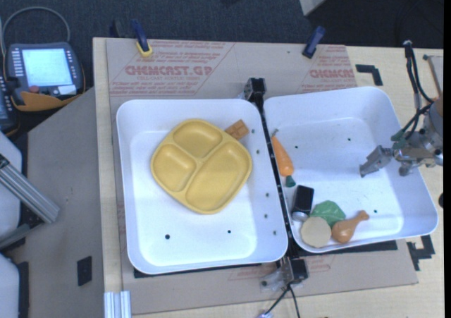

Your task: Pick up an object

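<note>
Drumstick (350,225), bun (316,232), greens (328,210), black block (303,199), carrot (282,156): right bin (338,108), left and front edge. Yellow plate (201,166): left bin (141,211). Gripper (380,160): over right bin, grasp state undeterminable.

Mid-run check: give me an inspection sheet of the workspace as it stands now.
Surface: two white bins, left bin and right bin, on a board.
Job's things: yellow divided plate in the left bin, brown block at its upper edge; carrot, black block, green piece, round tan piece and drumstick in the right bin.
Clutter: nothing seen.
Grippers: gripper over the right bin's right side, nothing between its fingers.
Cables: dark cables by the arm.
Surroundings: teach pendant at left.
</note>
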Motion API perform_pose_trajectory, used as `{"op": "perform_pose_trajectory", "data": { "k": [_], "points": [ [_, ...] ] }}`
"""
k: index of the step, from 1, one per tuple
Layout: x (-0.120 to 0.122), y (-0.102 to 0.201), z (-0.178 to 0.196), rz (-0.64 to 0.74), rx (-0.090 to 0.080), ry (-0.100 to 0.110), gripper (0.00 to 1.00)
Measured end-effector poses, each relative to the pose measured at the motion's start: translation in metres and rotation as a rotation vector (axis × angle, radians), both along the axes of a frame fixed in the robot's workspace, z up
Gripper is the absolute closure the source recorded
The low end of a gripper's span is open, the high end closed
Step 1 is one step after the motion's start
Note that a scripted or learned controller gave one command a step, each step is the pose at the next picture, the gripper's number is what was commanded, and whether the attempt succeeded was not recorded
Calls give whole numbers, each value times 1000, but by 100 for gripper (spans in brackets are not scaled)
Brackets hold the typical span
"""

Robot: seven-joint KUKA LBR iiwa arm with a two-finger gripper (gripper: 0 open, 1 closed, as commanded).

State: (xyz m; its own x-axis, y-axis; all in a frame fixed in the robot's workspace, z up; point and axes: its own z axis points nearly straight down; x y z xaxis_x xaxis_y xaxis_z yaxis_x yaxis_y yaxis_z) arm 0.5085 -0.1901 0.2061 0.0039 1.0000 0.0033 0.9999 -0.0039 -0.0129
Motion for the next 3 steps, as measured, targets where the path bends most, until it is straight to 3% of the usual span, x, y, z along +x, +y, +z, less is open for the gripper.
{"op": "perform_pose_trajectory", "data": {
  "k": [1,3],
  "points": [
    [3,0,6,4,-3,-13,0],
    [-4,0,-104,3,-1,-8,0]
  ]
}}
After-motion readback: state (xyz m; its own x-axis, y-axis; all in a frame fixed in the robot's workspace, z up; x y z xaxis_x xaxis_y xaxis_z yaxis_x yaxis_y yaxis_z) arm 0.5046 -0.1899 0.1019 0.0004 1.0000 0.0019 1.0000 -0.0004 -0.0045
